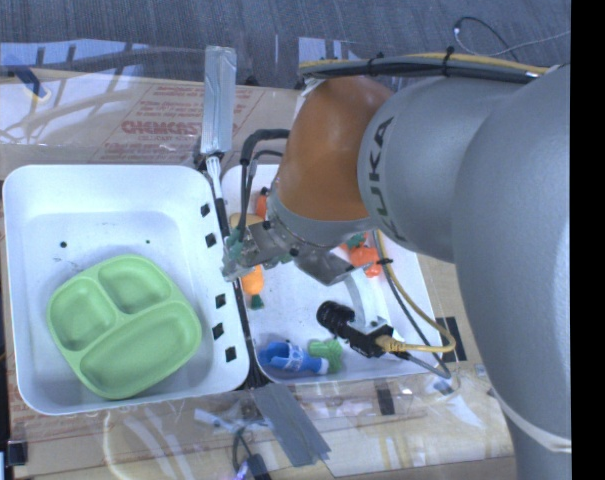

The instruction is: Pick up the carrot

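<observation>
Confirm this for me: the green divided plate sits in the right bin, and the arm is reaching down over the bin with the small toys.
Not quite. The green divided plate sits in the left bin, not the right one. The rest holds: the camera view shows the arm reaching down over the right bin, where the small toys lie, an orange piece and a blue toy among them.

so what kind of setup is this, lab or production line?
Most likely a research lab bench, not a production line. Two white bins sit taped onto cardboard, one holding a green divided plate, the other small toys, with a KUKA arm reaching in.
</observation>
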Available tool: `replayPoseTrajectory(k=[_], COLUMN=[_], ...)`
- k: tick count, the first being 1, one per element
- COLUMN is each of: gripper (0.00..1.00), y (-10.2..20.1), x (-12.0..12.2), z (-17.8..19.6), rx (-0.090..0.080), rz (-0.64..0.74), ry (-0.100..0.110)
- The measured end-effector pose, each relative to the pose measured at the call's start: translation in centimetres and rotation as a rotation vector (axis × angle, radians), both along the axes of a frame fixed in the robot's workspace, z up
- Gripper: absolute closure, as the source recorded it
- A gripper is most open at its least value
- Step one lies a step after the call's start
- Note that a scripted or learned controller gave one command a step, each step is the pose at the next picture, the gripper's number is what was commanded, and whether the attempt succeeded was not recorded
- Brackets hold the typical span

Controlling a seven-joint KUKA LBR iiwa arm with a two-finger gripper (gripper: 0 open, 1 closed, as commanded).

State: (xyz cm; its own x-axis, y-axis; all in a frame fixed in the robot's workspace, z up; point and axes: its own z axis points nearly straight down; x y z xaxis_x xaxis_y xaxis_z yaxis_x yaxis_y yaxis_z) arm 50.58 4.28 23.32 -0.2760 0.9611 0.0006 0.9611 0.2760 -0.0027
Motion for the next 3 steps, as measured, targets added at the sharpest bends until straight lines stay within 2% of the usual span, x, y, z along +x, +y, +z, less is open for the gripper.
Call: replayPoseTrajectory(k=[1,2,3], gripper=[1.00,1.00,1.00], y=[-7.3,-6.1,-1.8], x=[-0.3,3.5,0.4], z=[1.8,-1.0,-4.3], rx=[-0.001,-0.001,-0.001], rz=[-0.206,-0.234,-0.272], ry=[-0.001,0.002,0.005])
